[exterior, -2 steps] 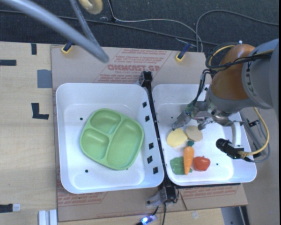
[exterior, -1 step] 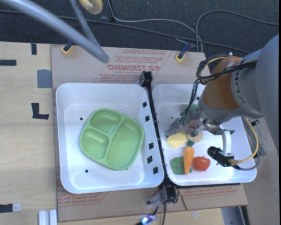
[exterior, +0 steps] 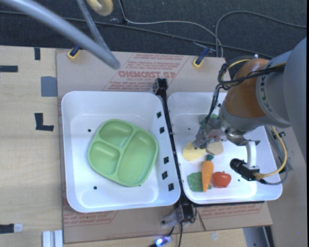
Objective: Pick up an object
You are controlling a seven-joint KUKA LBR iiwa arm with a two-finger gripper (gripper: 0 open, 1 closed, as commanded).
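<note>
The right bin (exterior: 260,192) holds several toy foods: a yellow lemon-like piece (exterior: 192,153), a beige round piece (exterior: 215,148), an orange carrot (exterior: 207,172), a red tomato (exterior: 222,179) and a green leafy piece (exterior: 195,181). My gripper (exterior: 206,139) is down in this bin, right above the yellow and beige pieces. The grey arm with its orange band (exterior: 244,94) reaches in from the right and hides much of the gripper.
A green divided plate (exterior: 123,152) lies in the left bin (exterior: 74,138). A black divider (exterior: 167,138) runs between the bins. Cables loop near the wrist at the right bin's right side (exterior: 278,158). Cardboard lies under both bins.
</note>
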